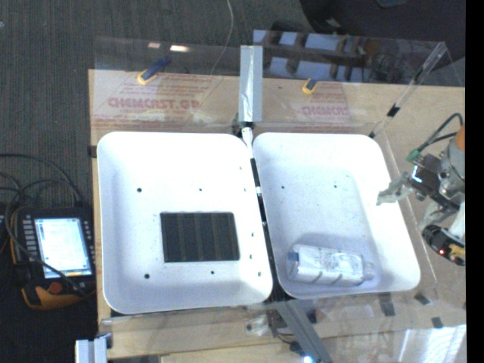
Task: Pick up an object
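Camera view: clear packet [331,265] seen lying flat at near edge of right bin [393,203], long axis set across bin, left to right. Gripper [393,193] seen over bin's right rim, packet lying below-left of it, well apart (nothing held between jaws). Jaw state cannot be told. Dark pad [200,237] noted in left bin [121,203].

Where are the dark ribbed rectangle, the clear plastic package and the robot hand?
dark ribbed rectangle [200,237], camera view, its middle, in the left bin.
clear plastic package [330,265], camera view, its middle, in the right bin.
hand [387,196], camera view, its pale tip.
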You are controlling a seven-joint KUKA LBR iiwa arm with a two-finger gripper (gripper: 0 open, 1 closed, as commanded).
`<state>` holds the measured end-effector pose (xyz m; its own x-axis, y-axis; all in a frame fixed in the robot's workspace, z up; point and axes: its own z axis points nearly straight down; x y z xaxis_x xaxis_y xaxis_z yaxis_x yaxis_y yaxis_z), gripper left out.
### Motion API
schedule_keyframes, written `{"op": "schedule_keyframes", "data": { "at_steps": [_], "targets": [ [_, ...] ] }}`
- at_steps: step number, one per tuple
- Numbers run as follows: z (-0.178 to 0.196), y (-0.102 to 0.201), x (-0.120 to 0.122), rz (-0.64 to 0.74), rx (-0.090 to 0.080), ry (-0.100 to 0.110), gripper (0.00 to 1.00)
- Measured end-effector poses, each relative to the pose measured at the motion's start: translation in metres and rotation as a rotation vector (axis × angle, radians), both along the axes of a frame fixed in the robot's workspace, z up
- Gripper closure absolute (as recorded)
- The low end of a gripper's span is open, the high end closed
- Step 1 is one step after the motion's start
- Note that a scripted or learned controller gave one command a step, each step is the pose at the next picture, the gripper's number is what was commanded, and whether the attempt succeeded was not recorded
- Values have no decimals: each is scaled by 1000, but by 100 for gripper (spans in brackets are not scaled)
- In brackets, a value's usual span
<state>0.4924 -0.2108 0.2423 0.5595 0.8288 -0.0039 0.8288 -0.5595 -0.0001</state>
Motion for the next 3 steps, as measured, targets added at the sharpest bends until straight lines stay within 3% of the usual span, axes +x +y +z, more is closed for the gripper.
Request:
{"op": "schedule_keyframes", "data": {
  "at_steps": [1, 2, 3],
  "targets": [
    [58, 27, -8, -231, -1, -1, 0],
    [81, 64, 49, -321, -1, 0, 0],
    [158, 51, 37, -546, -2, -1, 0]
  ]
}}
